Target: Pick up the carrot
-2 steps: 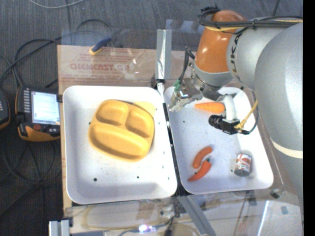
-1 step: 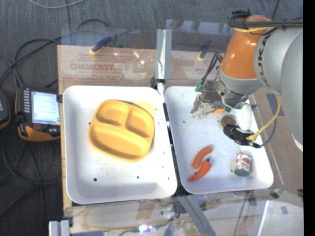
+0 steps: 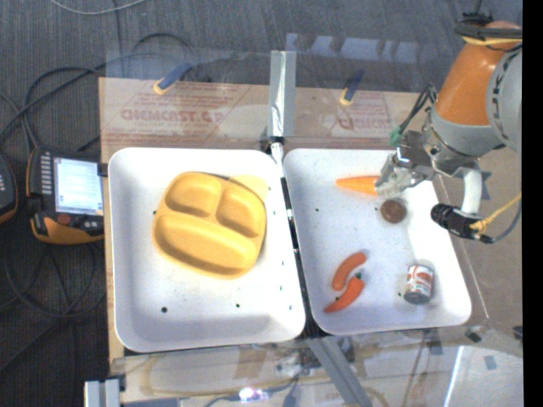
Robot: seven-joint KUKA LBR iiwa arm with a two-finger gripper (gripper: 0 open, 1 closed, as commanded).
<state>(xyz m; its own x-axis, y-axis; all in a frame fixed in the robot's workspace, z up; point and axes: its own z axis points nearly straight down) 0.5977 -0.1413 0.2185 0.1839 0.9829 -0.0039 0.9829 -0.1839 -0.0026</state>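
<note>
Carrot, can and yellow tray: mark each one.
carrot [image 3: 355,184], camera view, middle of its orange body.
can [image 3: 417,283], camera view, its side label.
yellow tray [image 3: 210,223], camera view, centre ridge.

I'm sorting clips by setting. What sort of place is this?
Probably a robotics lab bench for pick tests. Two white bins hold toy items such as a carrot, a handheld control pendant lies beside them, and loose cables run over grey carpet.

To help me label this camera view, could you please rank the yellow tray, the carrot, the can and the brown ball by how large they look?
1. Yellow tray, by far the largest.
2. Carrot, partly hidden by the gripper.
3. Can.
4. Brown ball, smallest, close to the can.
</note>
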